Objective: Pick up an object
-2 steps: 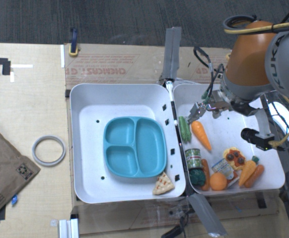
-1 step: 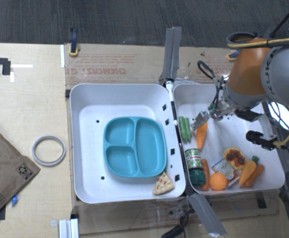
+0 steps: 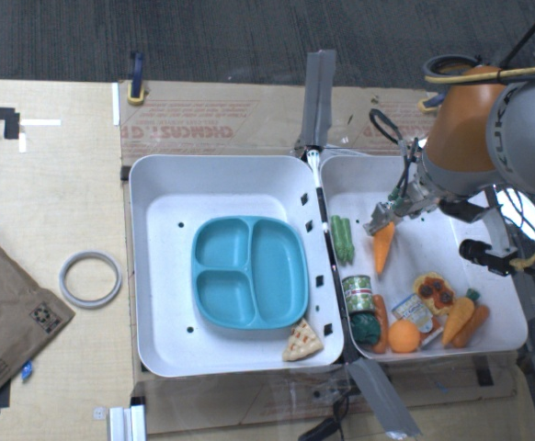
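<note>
1. Orange carrot hanging point-down at centre right of frame, top pinched in the jaws.
2. Thin grip at the very end; could swing loose.
3. Would drop into right bin, near green can.

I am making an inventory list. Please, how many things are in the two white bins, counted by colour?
Some of the right bin's pile overlaps, so this counts what can be told apart.
Blue: 1, plate
Tan: 1, pizza slice
Green: 2, cucumber, can
Orange: 3, carrot under the hand, round fruit, second carrot
Total: 7
</note>
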Robot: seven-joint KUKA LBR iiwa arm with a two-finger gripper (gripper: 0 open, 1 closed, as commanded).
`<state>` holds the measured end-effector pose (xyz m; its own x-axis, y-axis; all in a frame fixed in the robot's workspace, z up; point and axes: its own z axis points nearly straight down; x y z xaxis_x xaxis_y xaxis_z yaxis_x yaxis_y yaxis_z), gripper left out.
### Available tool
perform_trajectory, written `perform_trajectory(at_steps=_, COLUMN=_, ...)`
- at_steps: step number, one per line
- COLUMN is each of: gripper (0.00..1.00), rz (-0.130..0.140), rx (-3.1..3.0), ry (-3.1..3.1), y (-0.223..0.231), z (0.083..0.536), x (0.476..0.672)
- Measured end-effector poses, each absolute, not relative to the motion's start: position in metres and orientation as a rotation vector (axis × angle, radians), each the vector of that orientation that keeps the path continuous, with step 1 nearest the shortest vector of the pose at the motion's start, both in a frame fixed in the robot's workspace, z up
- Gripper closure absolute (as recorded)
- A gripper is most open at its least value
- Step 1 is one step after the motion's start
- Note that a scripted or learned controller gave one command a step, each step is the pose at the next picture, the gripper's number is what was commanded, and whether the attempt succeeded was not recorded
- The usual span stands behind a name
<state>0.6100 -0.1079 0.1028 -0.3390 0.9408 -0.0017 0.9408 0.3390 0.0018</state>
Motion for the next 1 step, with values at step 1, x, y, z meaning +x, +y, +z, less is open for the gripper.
perform_trajectory(at_steps=1, gripper=1.00, rz=-0.003, rx=2.134, ry=2.304, y=-0.0720, z=0.2174, x=0.6334)
